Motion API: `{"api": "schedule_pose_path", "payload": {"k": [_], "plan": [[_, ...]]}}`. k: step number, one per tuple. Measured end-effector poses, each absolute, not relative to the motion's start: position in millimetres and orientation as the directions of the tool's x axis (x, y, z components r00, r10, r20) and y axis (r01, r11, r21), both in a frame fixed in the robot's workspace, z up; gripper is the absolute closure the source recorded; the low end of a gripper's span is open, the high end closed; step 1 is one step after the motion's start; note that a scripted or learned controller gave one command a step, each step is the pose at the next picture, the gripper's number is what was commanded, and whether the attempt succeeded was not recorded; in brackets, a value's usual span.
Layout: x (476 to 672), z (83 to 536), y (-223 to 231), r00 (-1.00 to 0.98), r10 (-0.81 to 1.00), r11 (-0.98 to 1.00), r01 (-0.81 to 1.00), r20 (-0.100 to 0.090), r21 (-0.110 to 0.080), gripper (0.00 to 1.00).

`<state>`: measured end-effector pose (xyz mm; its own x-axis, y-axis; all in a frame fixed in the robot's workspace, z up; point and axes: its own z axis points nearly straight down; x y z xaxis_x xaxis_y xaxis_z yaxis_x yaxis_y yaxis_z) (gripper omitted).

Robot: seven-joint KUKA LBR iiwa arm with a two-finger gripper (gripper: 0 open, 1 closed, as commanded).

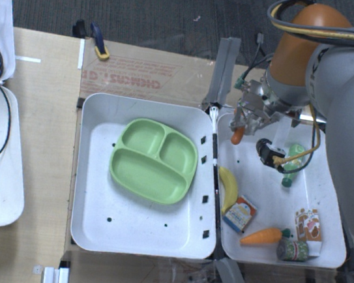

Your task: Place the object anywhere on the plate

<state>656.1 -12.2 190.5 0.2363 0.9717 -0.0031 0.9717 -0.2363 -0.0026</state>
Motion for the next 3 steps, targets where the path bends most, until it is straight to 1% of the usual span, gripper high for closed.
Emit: {"api": "schedule_pose_path", "payload": {"k": [1, 2, 3], "plan": [[658.5, 190.8, -4.5, 0.262, 0.965, -0.262, 0.965, -0.003, -0.002, 1.0], [633.7, 197.1, 59.4, 0.11, 0.994, -0.11, 0.994, -0.002, -0.004, 1.0], [633.7, 197.1, 59.1, 0.11, 0.994, -0.11, 0.994, -0.002, -0.003, 0.0]]}}
